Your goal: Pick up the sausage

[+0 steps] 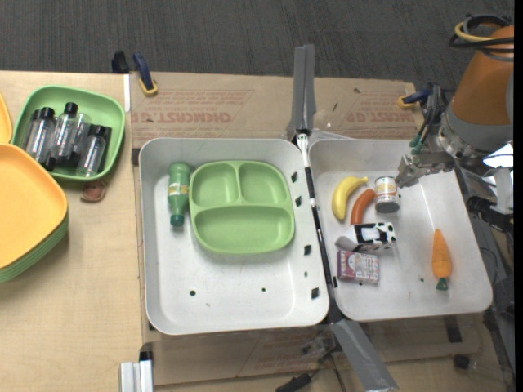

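Beside the banana (346,194), sausage (362,207) untouched; I must descend centred; gripper (406,175) state: cannot tell.

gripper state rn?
Gripper: cannot be told; it sits over the right bin, apart from the sausage.

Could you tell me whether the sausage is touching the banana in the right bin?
Touching. The camera view shows the sausage lying right against the banana, with no white bin floor between them along their shared edge.
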{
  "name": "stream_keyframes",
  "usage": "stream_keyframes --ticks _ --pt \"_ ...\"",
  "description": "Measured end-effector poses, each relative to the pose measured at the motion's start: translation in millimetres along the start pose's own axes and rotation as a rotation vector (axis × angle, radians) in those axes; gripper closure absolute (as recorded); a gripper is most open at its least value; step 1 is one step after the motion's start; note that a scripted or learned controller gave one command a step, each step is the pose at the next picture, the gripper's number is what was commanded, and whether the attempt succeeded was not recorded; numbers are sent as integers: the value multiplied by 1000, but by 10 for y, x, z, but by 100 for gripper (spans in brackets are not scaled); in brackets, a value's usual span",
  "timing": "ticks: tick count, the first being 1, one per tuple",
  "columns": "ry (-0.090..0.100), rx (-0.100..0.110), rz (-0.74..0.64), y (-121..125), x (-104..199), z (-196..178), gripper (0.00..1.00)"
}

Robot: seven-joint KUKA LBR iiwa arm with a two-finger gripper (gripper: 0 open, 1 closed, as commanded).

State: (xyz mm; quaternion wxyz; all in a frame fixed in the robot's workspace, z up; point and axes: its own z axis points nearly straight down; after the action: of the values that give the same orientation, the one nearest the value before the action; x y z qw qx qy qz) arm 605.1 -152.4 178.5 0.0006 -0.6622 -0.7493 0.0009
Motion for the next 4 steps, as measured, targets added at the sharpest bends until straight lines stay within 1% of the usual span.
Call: stream_keyframes --ticks 1,2,3,4 --pt "-2 -4 -25 30 -86 697 100" --pt "0 2 402 -341 -543 877 100" --pt "1 0 104 -673 -430 874 100" --pt "1 -1 -165 -877 -593 872 100"
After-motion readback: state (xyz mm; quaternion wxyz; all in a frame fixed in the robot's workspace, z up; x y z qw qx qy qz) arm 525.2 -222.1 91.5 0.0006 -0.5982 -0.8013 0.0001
